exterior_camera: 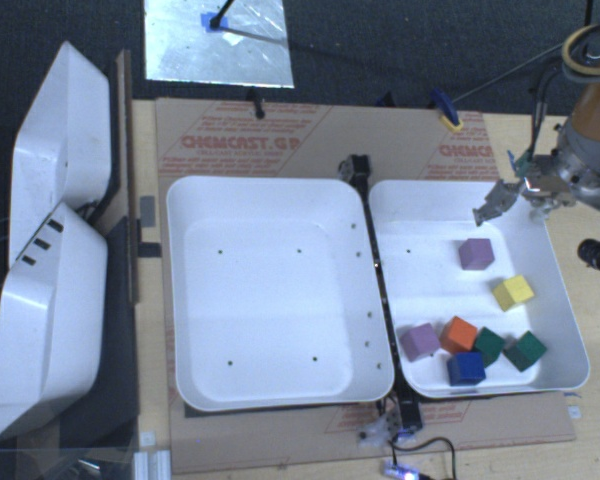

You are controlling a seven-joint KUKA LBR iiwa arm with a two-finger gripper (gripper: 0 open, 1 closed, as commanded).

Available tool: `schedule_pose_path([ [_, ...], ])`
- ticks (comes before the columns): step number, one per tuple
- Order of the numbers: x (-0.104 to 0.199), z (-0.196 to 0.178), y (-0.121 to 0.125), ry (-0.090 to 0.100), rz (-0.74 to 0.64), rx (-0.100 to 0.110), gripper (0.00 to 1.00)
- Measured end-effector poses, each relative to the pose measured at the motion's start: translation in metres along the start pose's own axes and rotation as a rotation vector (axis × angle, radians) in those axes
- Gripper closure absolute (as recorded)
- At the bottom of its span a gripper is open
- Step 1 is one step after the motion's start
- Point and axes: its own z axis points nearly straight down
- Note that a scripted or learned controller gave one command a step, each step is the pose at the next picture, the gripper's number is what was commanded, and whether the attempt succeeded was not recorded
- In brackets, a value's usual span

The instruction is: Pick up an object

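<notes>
From my remote seat I see the arm (pixel 590 128) coming in at the upper right of the frame, its orange band showing near the top edge, with the gripper (pixel 498 204) hanging over the upper right part of the right bin (pixel 420 213). The tool is small and partly blurred against the white floor, so I cannot tell its state, and I see nothing carried under it. All the blocks lie in that right bin. A purple block (pixel 475 254) sits just below and slightly left of the gripper, apart from the others. A yellow block (pixel 514 291) lies lower right of it, near the bin's right wall. Along the lower part of the bin a cluster gathers: a lighter purple block (pixel 418 341) at the left, an orange block (pixel 459 334) just beside it, a blue block (pixel 466 368) below the orange one, a dark green block (pixel 489 345) touching the orange one on its right, and another green block (pixel 525 351) a little further right. The left bin (pixel 270 208) fills the middle of the frame, both bins resting on a cardboard sheet (pixel 240 140). A shiny metal plate (pixel 218 26) lies at the top left.
</notes>
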Motion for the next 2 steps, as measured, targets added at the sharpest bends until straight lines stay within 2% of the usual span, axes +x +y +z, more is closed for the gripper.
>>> schedule_pose_path([
  [1, -0.009, 0.111, -0.041, 0.002, 0.002, 0.009, 0.00],
  [2, -0.010, 0.142, 0.041, 0.000, -0.002, 0.002, 0.00],
])
